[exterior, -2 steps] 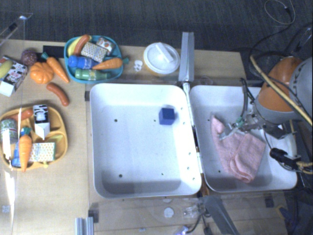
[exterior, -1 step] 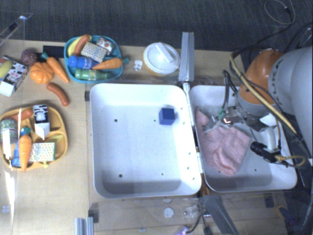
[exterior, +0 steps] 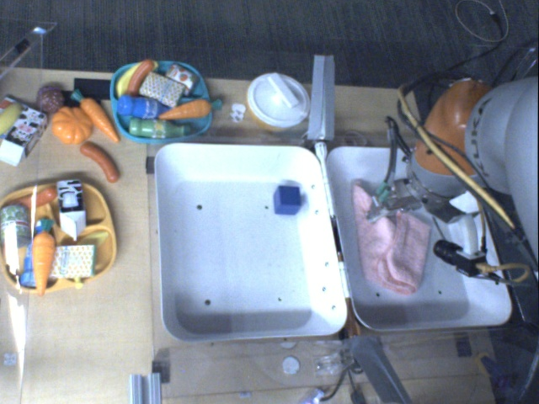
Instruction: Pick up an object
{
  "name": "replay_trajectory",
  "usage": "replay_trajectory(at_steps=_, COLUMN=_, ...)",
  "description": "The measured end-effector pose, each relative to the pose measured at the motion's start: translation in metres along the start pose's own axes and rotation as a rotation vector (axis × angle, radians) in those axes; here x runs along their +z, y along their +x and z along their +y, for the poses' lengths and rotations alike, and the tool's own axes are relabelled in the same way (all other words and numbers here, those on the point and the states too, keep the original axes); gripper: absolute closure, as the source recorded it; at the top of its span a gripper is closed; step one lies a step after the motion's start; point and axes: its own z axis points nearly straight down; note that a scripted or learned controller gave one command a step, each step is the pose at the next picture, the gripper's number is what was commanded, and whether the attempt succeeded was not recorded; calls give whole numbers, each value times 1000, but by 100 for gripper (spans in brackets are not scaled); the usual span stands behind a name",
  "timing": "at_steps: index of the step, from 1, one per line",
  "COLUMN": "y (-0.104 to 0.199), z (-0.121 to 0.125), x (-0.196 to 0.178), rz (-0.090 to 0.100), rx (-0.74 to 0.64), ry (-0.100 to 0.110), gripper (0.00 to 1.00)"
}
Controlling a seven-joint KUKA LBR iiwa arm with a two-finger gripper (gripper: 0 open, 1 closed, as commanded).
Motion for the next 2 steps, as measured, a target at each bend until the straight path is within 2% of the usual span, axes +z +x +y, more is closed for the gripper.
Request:
replay_trajectory(at_steps=1, y=15, z=34, x=-126, rz=4, rx=-25, ry=16, gripper=100)
replay_trajectory(at_steps=2, y=-33, z=68, x=-84, rz=5, rx=-198, ry=16, gripper=100)
